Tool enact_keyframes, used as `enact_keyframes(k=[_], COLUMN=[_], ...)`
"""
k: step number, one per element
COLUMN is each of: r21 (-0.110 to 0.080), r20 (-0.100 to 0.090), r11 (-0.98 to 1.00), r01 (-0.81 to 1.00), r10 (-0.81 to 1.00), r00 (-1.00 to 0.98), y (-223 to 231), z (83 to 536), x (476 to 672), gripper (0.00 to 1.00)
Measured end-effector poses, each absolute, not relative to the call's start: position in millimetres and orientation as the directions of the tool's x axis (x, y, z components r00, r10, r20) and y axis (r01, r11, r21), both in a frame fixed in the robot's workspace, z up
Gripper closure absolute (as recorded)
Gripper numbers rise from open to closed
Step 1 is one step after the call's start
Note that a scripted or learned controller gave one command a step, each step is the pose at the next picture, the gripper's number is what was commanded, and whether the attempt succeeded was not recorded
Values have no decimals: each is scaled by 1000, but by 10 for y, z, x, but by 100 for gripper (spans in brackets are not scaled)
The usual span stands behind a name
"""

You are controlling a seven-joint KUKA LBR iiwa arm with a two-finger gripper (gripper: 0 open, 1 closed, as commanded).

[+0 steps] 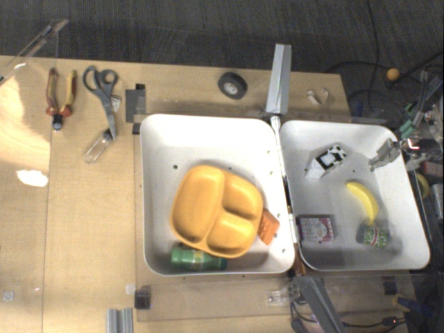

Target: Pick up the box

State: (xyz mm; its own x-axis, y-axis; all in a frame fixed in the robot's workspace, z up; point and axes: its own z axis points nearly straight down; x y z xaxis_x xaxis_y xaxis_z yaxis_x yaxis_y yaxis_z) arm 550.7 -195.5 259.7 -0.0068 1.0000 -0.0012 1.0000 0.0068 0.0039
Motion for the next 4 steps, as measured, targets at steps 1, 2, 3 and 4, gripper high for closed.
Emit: enact_keyframes(k=[1, 2, 3, 4], r21=[3, 4, 17, 27], r20=[0, 1, 0, -4], r11=[-40, -190, -83, -83], r01=[999, 982, 996, 996], r10=[999, 982, 997, 996], r00=[40, 190, 83, 84], y=[-1420, -924, -872, -891], z=[1649, 1386, 900, 1019], x=[5540, 5313, 4923, 4955], gripper=[0, 0, 0, 100])
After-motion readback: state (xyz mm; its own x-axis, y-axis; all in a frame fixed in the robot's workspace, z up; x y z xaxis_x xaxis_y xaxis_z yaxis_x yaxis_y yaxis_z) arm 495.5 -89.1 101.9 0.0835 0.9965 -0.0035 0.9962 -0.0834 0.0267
